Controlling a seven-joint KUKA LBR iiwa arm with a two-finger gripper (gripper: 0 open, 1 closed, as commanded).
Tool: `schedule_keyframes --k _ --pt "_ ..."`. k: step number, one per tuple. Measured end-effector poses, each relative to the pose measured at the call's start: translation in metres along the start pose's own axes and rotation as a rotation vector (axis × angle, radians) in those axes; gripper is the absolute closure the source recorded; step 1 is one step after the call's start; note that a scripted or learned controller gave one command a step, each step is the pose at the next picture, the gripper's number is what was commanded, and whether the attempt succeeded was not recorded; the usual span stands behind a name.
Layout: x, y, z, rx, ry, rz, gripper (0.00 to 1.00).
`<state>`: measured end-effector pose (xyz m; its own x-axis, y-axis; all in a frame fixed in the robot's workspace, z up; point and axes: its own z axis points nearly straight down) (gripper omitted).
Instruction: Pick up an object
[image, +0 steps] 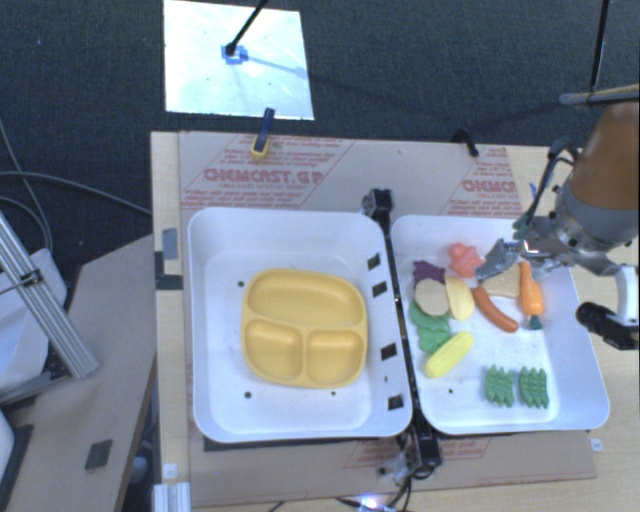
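Note:
The right bin (580, 400) holds several toy foods. An orange carrot (530, 297) lies just under my gripper (510, 258), which hovers over the bin's upper middle. Left of it are a salmon-pink piece (462, 258) and a red-orange sausage (496, 309). Farther left sit a purple piece (428, 271), a tan potato (432, 297), a pale yellow piece (459, 298), a green leafy piece (432, 330) and a yellow corn cob (449, 353). Two green pea pods (516, 387) lie near the front. Nothing shows as held by the gripper.
The left bin (220, 250) holds a yellow divided plate (303, 327). A black hinge strip (392, 320) runs between the bins. The grey arm (605, 190) comes in over the right bin's far right corner. Cardboard (300, 170) lies under both bins.

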<state>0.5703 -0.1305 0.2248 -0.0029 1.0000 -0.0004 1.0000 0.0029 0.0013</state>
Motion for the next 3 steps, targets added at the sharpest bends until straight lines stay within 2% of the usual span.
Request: schedule_keyframes --k 1,2,3 --pt "-0.047 -0.048 0.147 0.008 0.001 0.008 0.00" --pt "-0.078 -0.079 0.140 0.003 0.000 0.006 0.00" --pt "0.002 -0.082 0.058 -0.005 0.002 -0.008 0.00"
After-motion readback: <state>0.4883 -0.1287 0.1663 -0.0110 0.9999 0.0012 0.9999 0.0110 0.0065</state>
